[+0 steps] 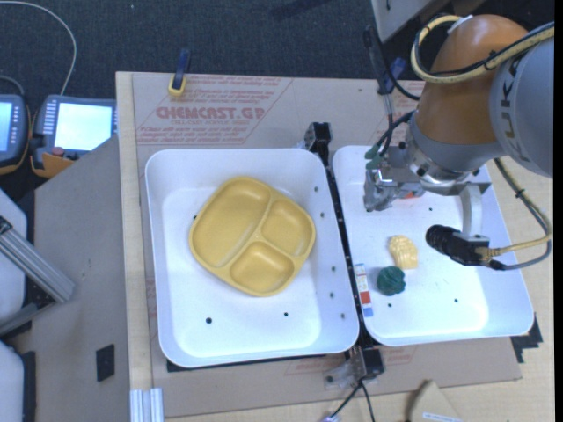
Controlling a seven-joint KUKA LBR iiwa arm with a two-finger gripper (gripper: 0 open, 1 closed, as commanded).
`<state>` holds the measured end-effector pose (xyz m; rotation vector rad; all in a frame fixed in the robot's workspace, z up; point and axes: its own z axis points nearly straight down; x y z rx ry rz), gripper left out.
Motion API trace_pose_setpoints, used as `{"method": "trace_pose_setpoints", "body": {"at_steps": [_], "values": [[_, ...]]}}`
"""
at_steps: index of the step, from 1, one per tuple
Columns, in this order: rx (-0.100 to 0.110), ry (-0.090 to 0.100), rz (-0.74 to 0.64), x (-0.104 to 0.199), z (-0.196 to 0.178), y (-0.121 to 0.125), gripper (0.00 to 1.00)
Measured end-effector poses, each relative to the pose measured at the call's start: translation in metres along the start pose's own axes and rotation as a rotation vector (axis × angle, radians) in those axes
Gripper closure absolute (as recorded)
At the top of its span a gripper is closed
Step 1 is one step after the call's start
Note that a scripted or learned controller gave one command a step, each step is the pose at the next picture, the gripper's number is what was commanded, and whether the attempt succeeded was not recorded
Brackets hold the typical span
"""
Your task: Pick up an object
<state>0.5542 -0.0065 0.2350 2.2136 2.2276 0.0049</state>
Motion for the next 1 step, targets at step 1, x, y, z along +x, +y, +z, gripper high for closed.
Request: {"method": "trace_pose_setpoints", "body": {"at_steps": [1], "values": [[0.004,0.0,0.0,0.0619,0.0098,0.0018,1.0]]}}
